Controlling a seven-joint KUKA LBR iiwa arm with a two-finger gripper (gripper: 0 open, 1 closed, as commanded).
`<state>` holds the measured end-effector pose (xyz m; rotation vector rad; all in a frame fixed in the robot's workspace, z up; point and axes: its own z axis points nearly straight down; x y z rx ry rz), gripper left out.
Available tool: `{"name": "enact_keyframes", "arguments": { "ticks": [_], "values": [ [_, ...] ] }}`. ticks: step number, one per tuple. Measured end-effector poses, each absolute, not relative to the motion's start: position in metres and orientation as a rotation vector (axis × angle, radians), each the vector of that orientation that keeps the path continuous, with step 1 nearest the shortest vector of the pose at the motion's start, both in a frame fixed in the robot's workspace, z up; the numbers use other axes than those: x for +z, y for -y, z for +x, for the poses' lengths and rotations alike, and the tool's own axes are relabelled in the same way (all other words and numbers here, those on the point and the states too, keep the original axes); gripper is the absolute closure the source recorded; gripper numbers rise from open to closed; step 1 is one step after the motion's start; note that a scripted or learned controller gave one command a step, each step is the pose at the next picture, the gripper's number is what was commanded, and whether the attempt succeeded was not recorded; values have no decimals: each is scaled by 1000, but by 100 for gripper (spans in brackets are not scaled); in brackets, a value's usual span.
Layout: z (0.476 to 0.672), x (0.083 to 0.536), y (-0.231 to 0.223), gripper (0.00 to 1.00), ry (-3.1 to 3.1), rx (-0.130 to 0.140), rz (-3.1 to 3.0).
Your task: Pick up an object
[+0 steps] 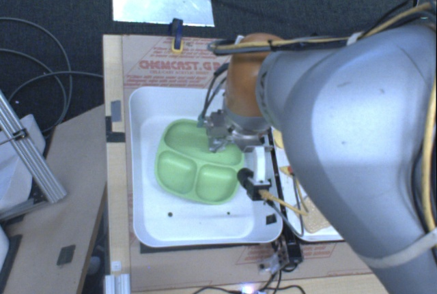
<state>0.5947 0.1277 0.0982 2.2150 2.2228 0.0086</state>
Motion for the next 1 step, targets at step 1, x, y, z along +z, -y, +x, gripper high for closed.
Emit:
{"name": "enact_keyframes", "arguments": {
  "ticks": [1],
  "values": [
    [665, 267, -110, 100, -2215, 29, 2205]
  ]
}}
